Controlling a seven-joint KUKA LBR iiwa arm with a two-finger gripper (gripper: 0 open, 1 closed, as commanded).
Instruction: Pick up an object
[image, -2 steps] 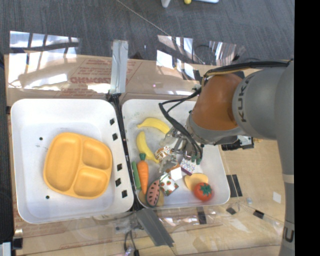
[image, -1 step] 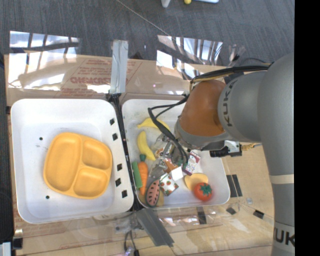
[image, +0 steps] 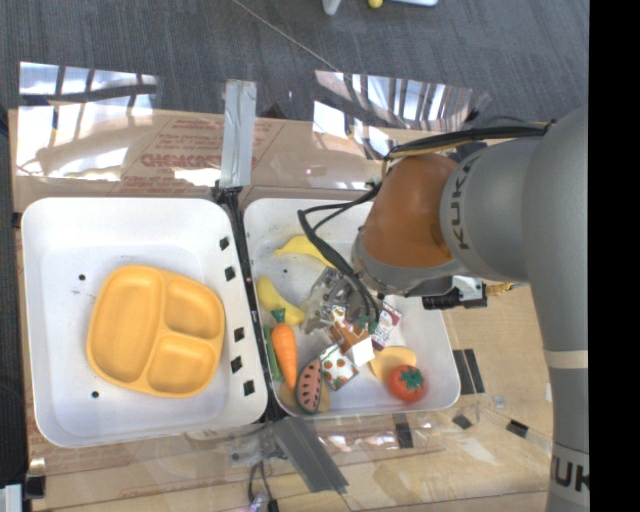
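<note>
Your hand (image: 338, 305) sits low in the right bin (image: 440, 345), under the orange wrist band (image: 405, 215) and the grey arm (image: 530, 220) that come in from three o'clock. From this overhead camera view you cannot tell how far the hand is open, nor whether it has hold of anything; the wrist and cables blur the metal parts together.

The things you could pick all lie in that right bin. A carrot (image: 285, 355) lies just at eight o'clock of the hand, pointing toward six. A watermelon slice (image: 309, 388) is below it, touching a small printed carton (image: 338, 367). A tomato (image: 406, 381) rests on a yellow wedge (image: 392, 359) at four o'clock, well clear of the cluster. A banana (image: 300, 248) curves at eleven o'clock, and a second yellow piece (image: 271, 296) lies at nine. A small packet (image: 386, 322) lies just at three o'clock of the hand.

The left bin (image: 60, 260) carries a yellow divided tray (image: 155, 330), which is not your concern.

To do this well, choose one item that stands apart. The tomato looks like the cleanest target; the carton and packet are crowded and could slip or drag neighbours. Centre over your choice before closing, then lift straight up and confirm it comes with you.
</note>
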